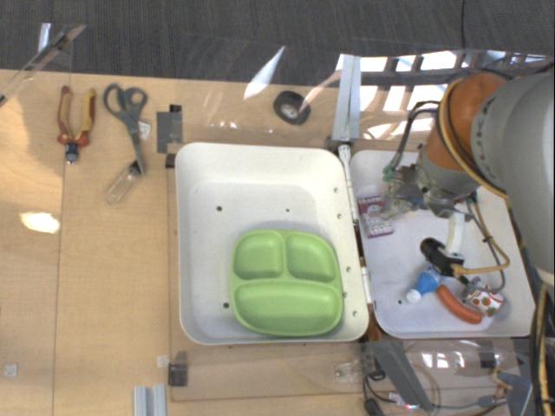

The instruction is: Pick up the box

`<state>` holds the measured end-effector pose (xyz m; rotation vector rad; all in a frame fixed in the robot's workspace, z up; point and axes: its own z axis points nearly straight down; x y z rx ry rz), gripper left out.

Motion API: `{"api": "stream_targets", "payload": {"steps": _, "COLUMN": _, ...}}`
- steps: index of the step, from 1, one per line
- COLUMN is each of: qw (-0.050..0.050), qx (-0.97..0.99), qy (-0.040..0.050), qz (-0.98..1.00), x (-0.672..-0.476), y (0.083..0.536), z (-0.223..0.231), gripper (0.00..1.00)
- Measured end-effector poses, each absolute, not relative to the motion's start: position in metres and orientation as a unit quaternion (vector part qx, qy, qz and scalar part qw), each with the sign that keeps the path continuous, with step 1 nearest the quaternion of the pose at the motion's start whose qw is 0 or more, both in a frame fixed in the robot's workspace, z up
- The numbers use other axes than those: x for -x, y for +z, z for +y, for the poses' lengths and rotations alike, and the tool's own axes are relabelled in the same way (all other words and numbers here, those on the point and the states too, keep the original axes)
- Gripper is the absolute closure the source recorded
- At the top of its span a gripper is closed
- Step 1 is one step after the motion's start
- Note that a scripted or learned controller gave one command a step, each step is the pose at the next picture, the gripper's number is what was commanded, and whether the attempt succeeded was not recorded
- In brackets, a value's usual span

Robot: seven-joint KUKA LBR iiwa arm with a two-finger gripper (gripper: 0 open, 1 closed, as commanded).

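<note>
The box (375,216) is a small flat pack, white and pink with dark print. It lies in the right bin (512,319) against that bin's left wall. My gripper (395,196) hangs just above and to the right of the box, at the end of the grey arm with its orange band (464,115). The box rests on the bin floor, and I see nothing between the fingers.
Lower in the right bin lie a small blue bottle with a white cap (423,284), an orange sausage-shaped toy (457,305) and a red-and-white item (486,301). The left bin (208,189) holds a green divided plate (286,282). Pliers (73,121) and scissors (127,111) lie on the bench at far left.
</note>
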<state>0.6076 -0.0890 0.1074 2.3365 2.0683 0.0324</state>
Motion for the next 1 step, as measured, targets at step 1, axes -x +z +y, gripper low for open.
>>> {"api": "stream_targets", "payload": {"steps": 1, "qw": 0.010, "qx": -0.749, "qy": 0.0103, "qz": 0.663, "x": -0.6075, "y": 0.1073, "z": -0.0889, "gripper": 0.00}}
